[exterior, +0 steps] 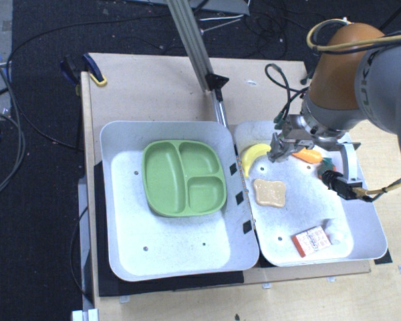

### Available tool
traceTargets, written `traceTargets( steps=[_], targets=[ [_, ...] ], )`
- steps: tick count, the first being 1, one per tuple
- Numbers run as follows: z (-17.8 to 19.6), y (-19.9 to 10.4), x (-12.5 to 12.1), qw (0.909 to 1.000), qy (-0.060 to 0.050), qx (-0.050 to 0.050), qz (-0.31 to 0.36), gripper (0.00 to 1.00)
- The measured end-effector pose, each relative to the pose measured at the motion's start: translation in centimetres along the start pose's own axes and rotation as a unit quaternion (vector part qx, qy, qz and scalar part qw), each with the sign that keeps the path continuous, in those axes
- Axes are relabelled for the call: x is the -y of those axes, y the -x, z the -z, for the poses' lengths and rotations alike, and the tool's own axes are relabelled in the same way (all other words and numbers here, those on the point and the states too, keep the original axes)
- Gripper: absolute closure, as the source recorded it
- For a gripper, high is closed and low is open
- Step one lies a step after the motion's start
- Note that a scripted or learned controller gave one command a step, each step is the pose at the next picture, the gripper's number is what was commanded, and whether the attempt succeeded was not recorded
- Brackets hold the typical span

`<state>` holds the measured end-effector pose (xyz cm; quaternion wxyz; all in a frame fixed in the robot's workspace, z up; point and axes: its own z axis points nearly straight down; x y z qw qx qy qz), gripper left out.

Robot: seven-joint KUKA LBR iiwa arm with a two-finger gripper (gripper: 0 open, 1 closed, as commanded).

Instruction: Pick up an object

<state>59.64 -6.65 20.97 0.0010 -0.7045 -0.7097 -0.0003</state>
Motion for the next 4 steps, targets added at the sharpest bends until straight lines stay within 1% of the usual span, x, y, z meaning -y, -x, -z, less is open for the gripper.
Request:
traceTargets(
  steps=[1, 2, 3, 4],
  targets=[
    [0.2, -4.7, -1.4, 1.0000, 0.002, 0.001, 0.000, 1.00],
    [0.0, -10.6, -2.0, 1.0000, 0.001, 0.000, 0.000, 1.00],
    [1.3, -15.1, -2.7, 1.0000, 0.002, 0.000, 0.000, 1.00],
    [1.2, -14.8, -2.7, 1.0000, 0.001, 0.001, -0.002, 0.00]
  ],
)
